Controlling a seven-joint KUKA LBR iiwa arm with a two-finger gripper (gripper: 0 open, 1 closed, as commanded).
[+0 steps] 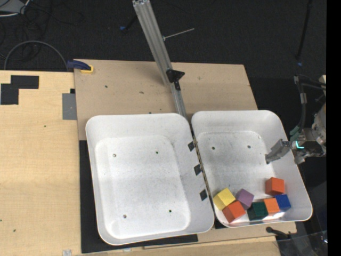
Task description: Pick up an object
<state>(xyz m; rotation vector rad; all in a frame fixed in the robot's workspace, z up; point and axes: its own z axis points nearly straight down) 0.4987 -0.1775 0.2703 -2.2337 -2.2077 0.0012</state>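
1. A two-finger gripper (278,151) hangs over the right edge of the right bin (234,122), reaching in from the right; whether its fingers are released or clenched cannot be told, and nothing shows between them.
2. The blocks lie clustered in the right bin's near corner — a yellow block (224,197), a purple block (245,197), a red block (233,210) and a green block (258,210) packed close together.
3. Just right of them sit an orange block (272,205) and a blue block (283,201), with a second red block (275,185) a little apart, nearest the gripper.
4. The left bin (141,127) sits beside it on the wooden bench (122,84) — an aluminium rail (156,44) slants behind both.
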